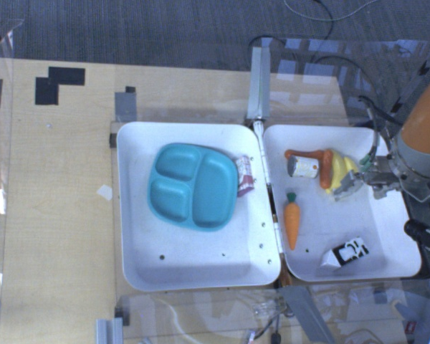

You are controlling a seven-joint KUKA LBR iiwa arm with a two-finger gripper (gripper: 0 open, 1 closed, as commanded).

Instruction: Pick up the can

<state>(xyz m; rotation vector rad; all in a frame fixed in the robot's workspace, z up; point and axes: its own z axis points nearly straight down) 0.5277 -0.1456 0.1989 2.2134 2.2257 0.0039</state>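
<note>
Bench of pale wood-look laminate (57, 192) carried two shallow white plastic bins side by side, rounded corners, smooth matte walls, so loose items stayed put. Left bin (136, 256) held a teal three-compartment plastic plate (193, 186), lying flat at centre, and a small crumpled wrapper-like packet (244, 175) wedged between plate and right wall.

Grey arm with orange band (423, 131) reached in from right, low over the right bin (387, 249) at its far right side. Gripper (352, 183) sat at the yellow and orange toy pieces (335, 170), apparently approaching the cluster; finger state cannot be told, too blurred.

Short cylindrical can with pale label (302, 166) lay on its side in right bin's far left area, touching the orange piece, just left of gripper, not held. Orange plastic carrot with green top (292, 222) lay lengthwise near the left wall. Small black-and-white carton (350, 251) lay tilted near the front.
</note>
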